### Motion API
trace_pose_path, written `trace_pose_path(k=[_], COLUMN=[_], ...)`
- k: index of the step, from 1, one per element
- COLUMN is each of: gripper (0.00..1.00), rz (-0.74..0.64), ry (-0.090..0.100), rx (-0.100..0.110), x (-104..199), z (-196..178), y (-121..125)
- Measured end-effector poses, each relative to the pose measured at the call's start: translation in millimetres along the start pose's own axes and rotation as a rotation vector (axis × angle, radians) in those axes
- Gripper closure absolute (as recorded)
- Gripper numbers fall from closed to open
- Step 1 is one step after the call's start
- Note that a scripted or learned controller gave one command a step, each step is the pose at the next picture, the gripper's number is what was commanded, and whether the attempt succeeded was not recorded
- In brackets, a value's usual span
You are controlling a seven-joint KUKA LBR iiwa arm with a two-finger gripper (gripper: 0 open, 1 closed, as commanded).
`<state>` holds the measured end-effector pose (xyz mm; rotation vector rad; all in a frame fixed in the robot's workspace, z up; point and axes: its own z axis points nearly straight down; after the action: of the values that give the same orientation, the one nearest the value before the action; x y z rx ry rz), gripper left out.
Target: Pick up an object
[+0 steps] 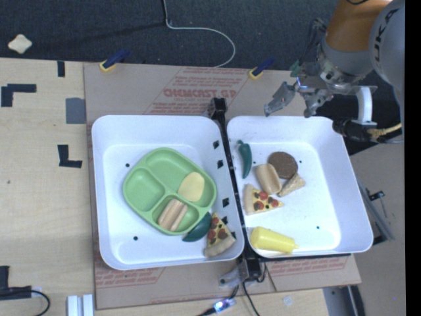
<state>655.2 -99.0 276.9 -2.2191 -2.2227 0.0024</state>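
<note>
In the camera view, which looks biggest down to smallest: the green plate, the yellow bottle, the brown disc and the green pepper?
1. Green plate, by far the largest.
2. Yellow bottle.
3. Brown disc and green pepper: too alike in apparent size to rank; the pepper is longer but thin, the disc rounder.

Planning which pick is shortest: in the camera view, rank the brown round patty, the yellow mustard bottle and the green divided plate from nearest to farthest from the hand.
From the hand:
1. Brown round patty, right bin, upper middle.
2. Yellow mustard bottle, right bin, front edge.
3. Green divided plate, left bin.
</note>
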Motion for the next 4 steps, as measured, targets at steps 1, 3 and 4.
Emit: trace_pose_path(k=[1, 3, 4], gripper=[0.0, 0.0, 0.0], rz=[-0.004, -0.006, -0.002], ry=[0.002, 0.002, 0.001], rx=[-0.004, -0.009, -0.006], x=[48, 121, 130], z=[-75, -202, -260], y=[-46, -127, -173])
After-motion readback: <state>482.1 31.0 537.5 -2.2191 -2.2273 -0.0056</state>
